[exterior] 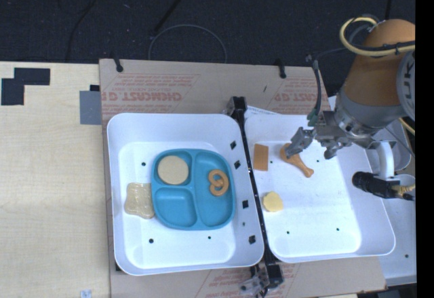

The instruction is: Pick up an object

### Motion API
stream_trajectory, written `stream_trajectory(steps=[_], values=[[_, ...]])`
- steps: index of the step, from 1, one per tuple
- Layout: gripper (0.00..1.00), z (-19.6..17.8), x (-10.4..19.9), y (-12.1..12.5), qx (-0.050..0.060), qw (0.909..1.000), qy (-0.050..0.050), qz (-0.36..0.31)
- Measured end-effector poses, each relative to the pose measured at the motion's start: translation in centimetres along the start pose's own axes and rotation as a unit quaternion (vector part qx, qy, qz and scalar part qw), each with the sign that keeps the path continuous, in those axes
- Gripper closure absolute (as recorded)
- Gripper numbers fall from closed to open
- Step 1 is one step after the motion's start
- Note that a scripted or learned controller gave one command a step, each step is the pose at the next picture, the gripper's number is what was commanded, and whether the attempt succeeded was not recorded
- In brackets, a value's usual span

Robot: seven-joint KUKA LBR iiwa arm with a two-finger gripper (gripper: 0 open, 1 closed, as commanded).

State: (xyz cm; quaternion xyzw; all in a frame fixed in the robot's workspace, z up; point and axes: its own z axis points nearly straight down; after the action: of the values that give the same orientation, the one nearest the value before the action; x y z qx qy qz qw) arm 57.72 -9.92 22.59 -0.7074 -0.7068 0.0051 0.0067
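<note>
Gripper (303,144) stands over the right bin (369,235) near its far edge, fingers closed on one end of a tan stick-shaped object (301,165). A brown block (260,157) lies by that bin's left wall, with a yellow round piece (272,202) nearer the front. The left bin (129,249) carries a blue tray (193,212).

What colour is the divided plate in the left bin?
Blue, seen plainly in the camera view: divided plate.

My arm (371,96) is grey with an orange band; yellow cable loops above; my hand (313,142) is dark grey metal.
</note>
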Motion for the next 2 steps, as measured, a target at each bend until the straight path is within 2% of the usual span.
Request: stream_trajectory(steps=[1, 2], values=[[0.00, -0.7, 0.0, 0.2, -0.006, 1.0000, -0.001, -0.001], [0.00, 5.5, -0.2, -0.4, -0.004, 1.0000, 0.000, 0.000]])
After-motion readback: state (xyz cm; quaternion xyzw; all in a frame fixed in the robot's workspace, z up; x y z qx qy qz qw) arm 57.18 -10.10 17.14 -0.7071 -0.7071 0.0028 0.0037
